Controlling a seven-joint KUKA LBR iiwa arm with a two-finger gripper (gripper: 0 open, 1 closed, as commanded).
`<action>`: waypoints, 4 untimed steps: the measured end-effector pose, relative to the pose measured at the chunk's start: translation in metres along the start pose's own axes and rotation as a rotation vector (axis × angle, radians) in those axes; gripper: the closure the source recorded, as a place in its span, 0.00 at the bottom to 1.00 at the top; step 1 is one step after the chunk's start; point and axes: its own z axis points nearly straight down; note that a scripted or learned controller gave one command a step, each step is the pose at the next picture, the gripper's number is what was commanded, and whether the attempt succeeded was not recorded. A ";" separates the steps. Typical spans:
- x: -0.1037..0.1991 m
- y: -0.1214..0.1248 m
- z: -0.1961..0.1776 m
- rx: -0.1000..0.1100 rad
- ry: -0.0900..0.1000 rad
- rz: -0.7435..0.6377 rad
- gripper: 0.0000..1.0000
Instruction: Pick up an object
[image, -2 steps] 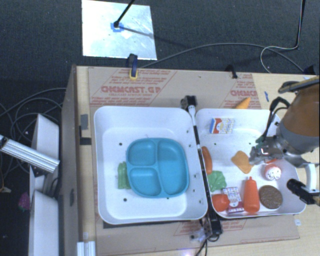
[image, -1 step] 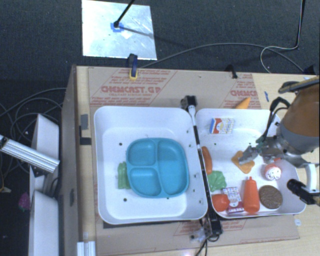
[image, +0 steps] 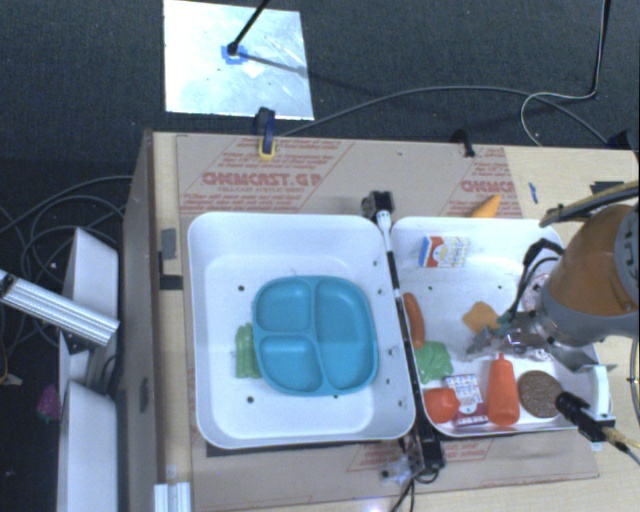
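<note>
dark carpet floor (image: 80, 90), trailing cables (image: 60, 215).

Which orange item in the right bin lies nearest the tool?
The orange bottle, just below the tool. The yellow-orange wedge is slightly farther, the carrot-like stick farther left.

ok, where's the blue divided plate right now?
The blue divided plate lies in the middle of the left bin, with a green object touching its left edge, well away from the pincer over the right bin.
</note>
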 end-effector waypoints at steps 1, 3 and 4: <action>0.000 0.001 -0.010 -0.002 -0.001 -0.002 1.00; -0.001 0.020 -0.103 -0.001 0.000 -0.003 1.00; -0.011 0.040 -0.094 -0.001 -0.001 -0.003 1.00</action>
